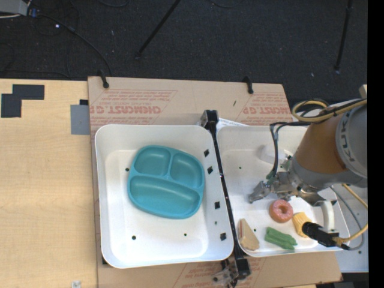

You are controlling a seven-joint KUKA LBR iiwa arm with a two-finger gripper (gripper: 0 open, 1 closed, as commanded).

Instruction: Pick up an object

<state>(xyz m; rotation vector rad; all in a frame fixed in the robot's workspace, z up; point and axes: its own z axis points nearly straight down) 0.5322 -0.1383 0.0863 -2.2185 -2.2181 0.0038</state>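
Gripper (262,192) low in the right bin (240,152), whether clenched or released I cannot tell; pink donut (281,210) just beside it, toward the bin's near edge; green piece (280,237) and tan wedge (248,235) beyond the donut; teal divided plate (166,182) well off in the left bin (114,221).

1. A teal divided plate (166,181) lies flat in the left white bin (114,233), at centre frame.
2. Printed cardboard (180,101) lies under both bins, its lettering upside down.
3. A pale wooden worktop (42,191) fills the frame's left side.
4. Black cables (78,32) trail across dark carpet (240,35) along the top.
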